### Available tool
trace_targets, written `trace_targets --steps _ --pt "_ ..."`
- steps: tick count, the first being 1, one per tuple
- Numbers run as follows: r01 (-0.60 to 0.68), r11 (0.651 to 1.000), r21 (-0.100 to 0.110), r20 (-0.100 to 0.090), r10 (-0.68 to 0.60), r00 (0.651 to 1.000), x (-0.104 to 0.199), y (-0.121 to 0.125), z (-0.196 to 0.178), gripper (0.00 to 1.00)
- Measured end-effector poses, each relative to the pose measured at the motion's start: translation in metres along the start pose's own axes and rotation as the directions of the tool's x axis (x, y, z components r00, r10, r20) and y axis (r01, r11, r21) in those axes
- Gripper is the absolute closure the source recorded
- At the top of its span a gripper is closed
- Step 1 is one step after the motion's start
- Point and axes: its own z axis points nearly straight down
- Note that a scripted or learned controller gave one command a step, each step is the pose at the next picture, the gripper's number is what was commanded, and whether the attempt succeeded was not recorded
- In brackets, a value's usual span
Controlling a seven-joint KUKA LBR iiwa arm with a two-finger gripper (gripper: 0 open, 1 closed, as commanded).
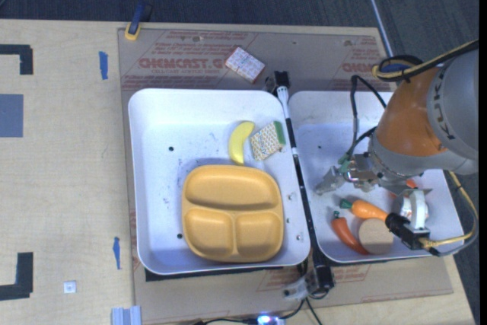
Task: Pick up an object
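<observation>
My gripper [335,177] is over the middle of the right bin [319,125], with its fingers open and nothing between them. Just below and right of it lies an orange carrot [370,209]. A red-orange pepper [345,233] and a tan round piece [374,238] lie by the bin's front wall. The arm's orange band and grey wrist cover the bin's right part.
The left bin [152,164] holds a large yellow compartment tray [232,213], a banana [241,141] and a patterned sponge [266,141] near the shared wall. A small patterned block [244,63] lies on the board behind the bins.
</observation>
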Motion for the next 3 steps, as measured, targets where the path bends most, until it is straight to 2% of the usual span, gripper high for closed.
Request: trace_targets --steps 1,2,3 --pt "0.0 1.0 0.0 0.0 0.0 1.0 -0.001 0.006 0.0 0.0" --pt "0.0 1.0 -0.002 0.0 0.0 1.0 0.001 -0.023 0.0 0.0" --pt "0.0 1.0 -0.004 0.001 0.0 1.0 0.001 -0.032 -0.001 0.0"
